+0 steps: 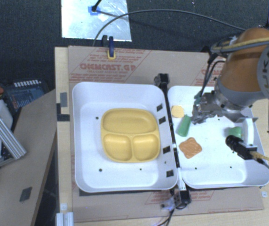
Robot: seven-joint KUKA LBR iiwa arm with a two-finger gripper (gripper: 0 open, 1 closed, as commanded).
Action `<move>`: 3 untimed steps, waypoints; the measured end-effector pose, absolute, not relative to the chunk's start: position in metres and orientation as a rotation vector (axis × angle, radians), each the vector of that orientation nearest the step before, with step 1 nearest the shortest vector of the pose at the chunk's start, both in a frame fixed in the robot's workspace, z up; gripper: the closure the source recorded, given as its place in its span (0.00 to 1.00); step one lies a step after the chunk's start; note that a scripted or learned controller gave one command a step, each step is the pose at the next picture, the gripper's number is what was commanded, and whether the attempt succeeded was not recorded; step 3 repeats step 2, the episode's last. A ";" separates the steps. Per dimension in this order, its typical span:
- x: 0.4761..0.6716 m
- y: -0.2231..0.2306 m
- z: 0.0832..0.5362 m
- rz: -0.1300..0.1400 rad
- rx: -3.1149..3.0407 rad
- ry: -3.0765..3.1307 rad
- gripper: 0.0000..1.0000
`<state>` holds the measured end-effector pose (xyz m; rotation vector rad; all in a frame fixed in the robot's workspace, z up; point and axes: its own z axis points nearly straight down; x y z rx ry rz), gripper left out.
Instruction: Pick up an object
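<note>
In the right bin point(219, 173) lie a pale yellow round piece point(177, 111), a green cylinder point(185, 125) and an orange waffle-like piece point(190, 147). A second green object point(235, 132) rests near the bin's right wall. My gripper point(199, 114) hangs over the bin's upper middle, just right of the green cylinder and the yellow piece. Nothing can be seen between its fingers, and the wrist hides their tips.
The left bin point(87, 164) holds a yellow three-compartment tray point(130, 134). A black divider strip point(168, 126) runs between the bins. The arm's orange band point(247, 65) and grey wrist loom over the right bin's upper right. Cables trail at the right edge.
</note>
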<state>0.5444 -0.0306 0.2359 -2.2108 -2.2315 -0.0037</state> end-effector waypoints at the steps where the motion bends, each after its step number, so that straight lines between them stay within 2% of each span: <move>1: 0.542 0.033 0.234 -0.005 -2.208 -2.233 1.00; 2: 0.538 0.083 0.237 -0.004 -2.209 -2.232 1.00; 3: 0.538 0.083 0.237 -0.004 -2.209 -2.232 1.00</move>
